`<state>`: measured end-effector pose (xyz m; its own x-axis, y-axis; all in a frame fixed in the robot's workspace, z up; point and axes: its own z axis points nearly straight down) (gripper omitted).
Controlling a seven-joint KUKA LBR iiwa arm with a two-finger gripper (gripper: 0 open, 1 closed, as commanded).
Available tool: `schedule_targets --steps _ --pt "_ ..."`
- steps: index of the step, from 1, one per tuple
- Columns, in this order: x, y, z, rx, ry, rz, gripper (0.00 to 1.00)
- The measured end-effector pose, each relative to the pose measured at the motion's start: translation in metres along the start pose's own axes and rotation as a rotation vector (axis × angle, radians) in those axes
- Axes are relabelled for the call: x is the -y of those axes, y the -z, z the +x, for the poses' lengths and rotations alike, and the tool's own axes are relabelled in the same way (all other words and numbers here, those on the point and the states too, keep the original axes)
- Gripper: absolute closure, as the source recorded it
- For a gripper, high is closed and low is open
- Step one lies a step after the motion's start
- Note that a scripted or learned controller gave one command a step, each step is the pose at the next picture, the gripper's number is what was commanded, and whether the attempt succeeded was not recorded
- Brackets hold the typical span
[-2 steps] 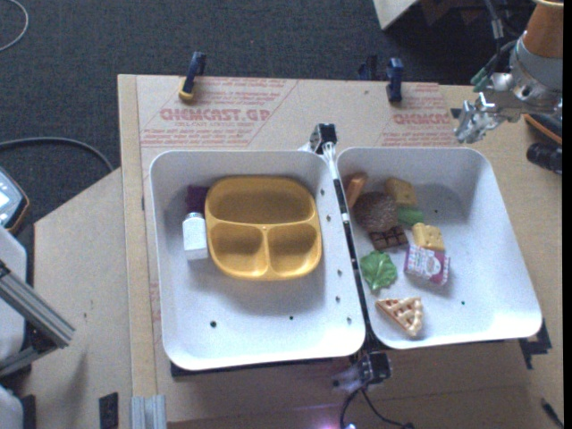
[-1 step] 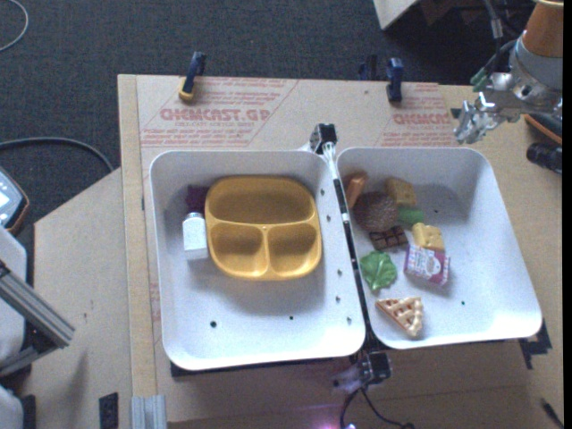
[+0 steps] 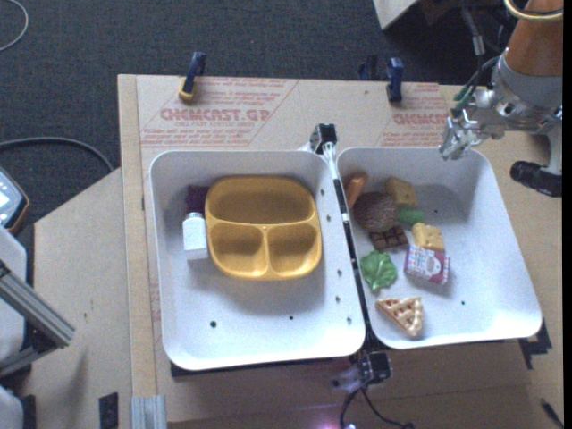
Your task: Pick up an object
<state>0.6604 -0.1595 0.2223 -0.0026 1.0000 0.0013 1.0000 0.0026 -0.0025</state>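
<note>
The jaws (image 3: 454,144) hang over the far right corner of the right bin (image 3: 500,239); whether they are spread or pressed together I cannot tell, and nothing shows between them. The toy food lies well apart from them, on the bin's left side: a brown patty (image 3: 375,211), a yellow cheese block (image 3: 428,236), a waffle slice (image 3: 401,315). This looks like the approach step. Next they must travel left, settle above one piece and descend.
</note>
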Motion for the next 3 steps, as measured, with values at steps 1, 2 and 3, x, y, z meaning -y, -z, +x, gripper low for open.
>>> schedule_targets --steps 1,2,3 --pt "0.040 -0.001 0.028 -0.001 -0.001 0.002 1.00" --pt "0.074 0.003 0.059 -0.001 0.000 0.001 1.00" --pt "0.102 -0.001 0.090 -0.001 0.000 0.002 1.00"
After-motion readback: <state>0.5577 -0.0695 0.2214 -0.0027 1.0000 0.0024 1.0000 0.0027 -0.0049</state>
